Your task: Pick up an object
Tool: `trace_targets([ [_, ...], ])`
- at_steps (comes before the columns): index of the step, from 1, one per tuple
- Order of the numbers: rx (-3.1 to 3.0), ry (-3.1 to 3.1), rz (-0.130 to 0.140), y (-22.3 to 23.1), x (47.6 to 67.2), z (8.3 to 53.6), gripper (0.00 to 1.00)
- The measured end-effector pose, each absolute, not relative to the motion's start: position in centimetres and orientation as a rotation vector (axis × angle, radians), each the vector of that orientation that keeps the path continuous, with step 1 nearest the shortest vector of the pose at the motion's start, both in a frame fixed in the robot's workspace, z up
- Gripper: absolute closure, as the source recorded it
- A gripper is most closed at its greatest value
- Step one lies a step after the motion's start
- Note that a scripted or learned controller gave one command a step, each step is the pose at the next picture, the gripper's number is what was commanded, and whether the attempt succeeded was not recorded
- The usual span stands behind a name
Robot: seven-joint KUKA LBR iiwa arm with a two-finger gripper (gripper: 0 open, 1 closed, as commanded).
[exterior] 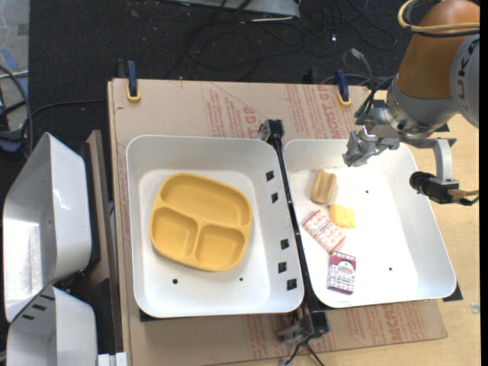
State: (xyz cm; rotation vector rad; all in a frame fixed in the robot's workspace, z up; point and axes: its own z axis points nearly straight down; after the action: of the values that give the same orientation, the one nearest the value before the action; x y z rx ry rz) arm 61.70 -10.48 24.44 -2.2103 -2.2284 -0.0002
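We see a divided tray [201, 221] in the left bin [145, 158]. In the right bin [427, 258], a roll [324, 187] lies furthest back, wedge [342, 216] and packet [324, 231] side by side nearer, box [341, 272] nearest. The gripper [358, 152] sits above the right bin's back part.

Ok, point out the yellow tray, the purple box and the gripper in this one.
yellow tray [201, 221], camera view, on the ridge where its three compartments meet.
purple box [341, 272], camera view, middle of its top face.
gripper [355, 155], camera view, at its fingertips, above the right bin's far end.
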Motion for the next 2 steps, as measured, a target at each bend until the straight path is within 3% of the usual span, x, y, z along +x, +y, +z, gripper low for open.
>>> trace_targets([
  [2,-2.209,-2.228,0.003,0.6,62.0,21.8,1.00],
])
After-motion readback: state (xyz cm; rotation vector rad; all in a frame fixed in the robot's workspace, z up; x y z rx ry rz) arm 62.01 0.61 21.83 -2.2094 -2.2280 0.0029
